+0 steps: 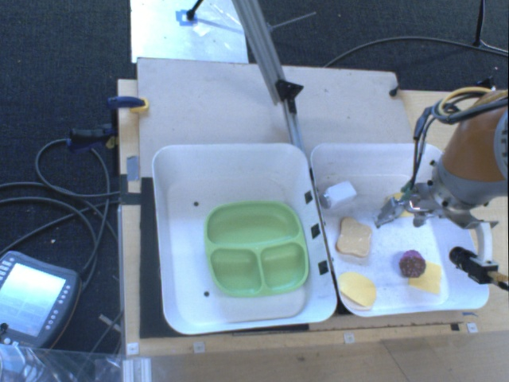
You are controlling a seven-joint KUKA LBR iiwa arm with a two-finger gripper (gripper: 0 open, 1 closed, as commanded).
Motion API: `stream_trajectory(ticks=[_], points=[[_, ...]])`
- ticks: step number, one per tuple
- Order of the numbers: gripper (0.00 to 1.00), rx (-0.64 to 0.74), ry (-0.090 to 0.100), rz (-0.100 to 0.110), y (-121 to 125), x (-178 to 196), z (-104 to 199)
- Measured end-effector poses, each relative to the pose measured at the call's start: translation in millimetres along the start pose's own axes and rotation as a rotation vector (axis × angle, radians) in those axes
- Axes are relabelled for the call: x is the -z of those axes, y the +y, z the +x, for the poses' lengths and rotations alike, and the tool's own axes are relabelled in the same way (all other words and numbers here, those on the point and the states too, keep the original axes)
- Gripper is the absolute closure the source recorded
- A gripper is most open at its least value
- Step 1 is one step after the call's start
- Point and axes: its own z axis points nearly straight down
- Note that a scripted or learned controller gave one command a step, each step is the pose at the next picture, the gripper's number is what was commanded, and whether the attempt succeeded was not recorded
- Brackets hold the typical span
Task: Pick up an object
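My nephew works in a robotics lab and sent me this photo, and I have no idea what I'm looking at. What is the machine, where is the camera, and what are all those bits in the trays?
This is one camera fixed above a workbench, looking down at a slant. The grey and orange shape at the right is a robot arm reaching in; at its end is a two-finger gripper, its "hand", meant to pick something up.

On the bench sit two shallow white bins side by side. The left bin holds a green divided plate. The right bin holds toy food: a slice of bread, a yellow chip-like piece, a dark red ball, a yellow cheese wedge, and a small white block.

The gripper hangs above the right bin, near the bread. Nothing shows between its fingers, so it holds nothing.
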Motion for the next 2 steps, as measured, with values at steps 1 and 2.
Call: stream_trajectory(ticks=[1, 2], points=[[0.0, -0.001, -0.001, -0.006, 1.6, -41.7, 0.0], [1.0, -0.001, -0.004, -0.013, 3.2, -28.1, -1.1]])
